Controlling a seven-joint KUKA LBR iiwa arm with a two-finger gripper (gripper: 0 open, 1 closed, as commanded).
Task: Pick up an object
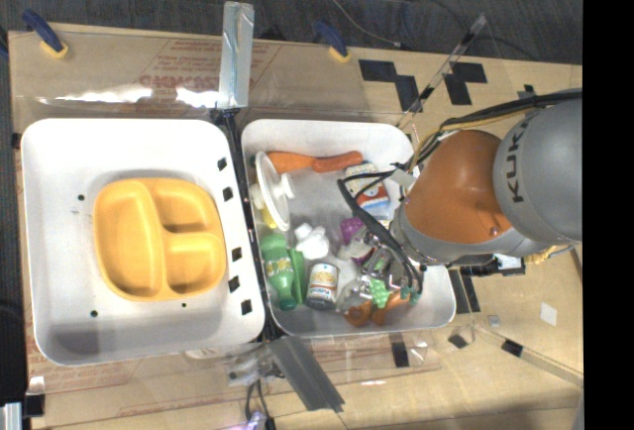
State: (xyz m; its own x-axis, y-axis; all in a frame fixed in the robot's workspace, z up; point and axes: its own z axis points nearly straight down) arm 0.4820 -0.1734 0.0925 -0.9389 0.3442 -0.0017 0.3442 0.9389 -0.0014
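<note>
Low over the near right corner of the right bin [327, 133], the hand [381, 265], buried in clutter; spread or pressed together, cannot tell. Just beside it, along the bin's near edge, an orange-and-green toy [376, 304], a small jar [323, 283] and a green bottle [281, 269]. Farther back, a purple piece [353, 227], a white cup [271, 190] and, by the far wall, a carrot [315, 161]. Centred in the left bin [50, 151], a yellow divided tray [158, 238].
</note>
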